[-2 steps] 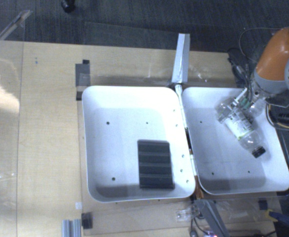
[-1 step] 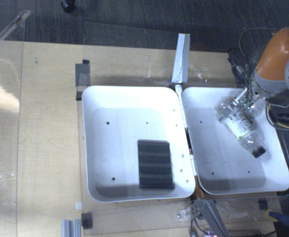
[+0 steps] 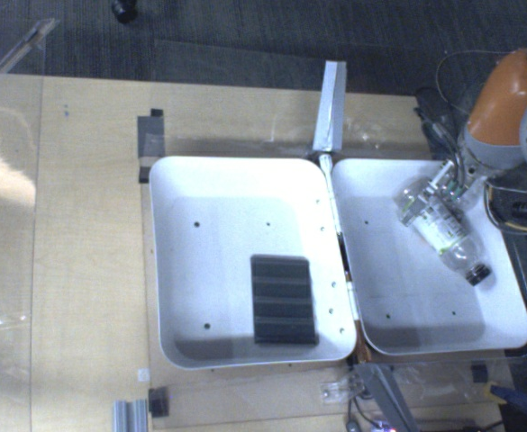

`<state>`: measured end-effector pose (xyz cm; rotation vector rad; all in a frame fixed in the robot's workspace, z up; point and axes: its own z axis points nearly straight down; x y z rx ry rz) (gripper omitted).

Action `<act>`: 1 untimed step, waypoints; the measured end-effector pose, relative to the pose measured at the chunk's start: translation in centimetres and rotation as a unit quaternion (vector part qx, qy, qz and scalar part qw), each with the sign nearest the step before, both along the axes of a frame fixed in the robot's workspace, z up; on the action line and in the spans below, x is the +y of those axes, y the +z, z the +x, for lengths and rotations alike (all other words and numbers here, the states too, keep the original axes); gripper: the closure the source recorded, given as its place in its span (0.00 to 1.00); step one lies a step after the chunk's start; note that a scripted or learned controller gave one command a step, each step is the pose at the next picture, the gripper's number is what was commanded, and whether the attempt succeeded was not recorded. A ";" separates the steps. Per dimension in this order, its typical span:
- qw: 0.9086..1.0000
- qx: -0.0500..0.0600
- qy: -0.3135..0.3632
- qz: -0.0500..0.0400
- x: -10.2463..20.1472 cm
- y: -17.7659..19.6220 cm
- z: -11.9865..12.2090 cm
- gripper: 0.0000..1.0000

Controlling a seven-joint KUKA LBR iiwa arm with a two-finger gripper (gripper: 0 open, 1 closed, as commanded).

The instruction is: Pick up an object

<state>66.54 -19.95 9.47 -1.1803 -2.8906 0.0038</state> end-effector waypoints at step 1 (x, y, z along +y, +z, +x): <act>0.999 -0.002 0.049 0.003 -0.5 0.0 -0.2 0.00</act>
